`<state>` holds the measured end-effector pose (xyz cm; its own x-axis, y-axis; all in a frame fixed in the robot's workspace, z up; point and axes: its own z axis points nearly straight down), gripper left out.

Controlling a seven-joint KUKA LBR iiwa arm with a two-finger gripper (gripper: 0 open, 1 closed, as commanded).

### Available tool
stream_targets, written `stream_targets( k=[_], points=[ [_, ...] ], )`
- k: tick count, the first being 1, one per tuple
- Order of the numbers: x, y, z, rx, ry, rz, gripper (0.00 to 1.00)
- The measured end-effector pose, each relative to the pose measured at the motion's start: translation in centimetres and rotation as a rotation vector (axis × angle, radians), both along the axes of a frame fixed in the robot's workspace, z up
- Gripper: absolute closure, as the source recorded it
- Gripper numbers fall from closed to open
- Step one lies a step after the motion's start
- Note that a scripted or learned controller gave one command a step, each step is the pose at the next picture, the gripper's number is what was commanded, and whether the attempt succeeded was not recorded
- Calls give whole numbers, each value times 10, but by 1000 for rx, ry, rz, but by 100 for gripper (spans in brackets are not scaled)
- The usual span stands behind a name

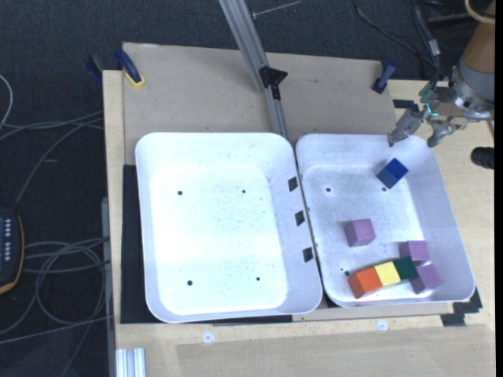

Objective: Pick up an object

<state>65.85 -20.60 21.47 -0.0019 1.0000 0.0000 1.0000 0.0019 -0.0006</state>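
Observation:
My gripper (416,135) hangs over the far right corner of the right bin (314,210), its two fingers spread apart with nothing between them. A blue cube (391,172) lies just below and left of the fingertips, apart from them. A purple cube (359,232) rests in the bin's middle. Along the near right wall sit an orange, yellow and green block row (383,276) and two purple blocks (420,264).
The left bin (157,210) sits beside the right one. A grey metal pole (251,45) slants across the back of the bench. Blue clamps (130,67) hold the board's far corners. Cables lie on the floor at left.

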Motion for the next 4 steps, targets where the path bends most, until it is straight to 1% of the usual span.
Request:
stream_targets(
  k=[1,2,3,4],
  points=[
    [0,0,0,-1,0,0,0],
    [4,-1,-62,1,6,0,0],
    [3,-1,-115,1,5,0,0],
    [6,-1,-99,-2,-4,2,100]
  ],
)
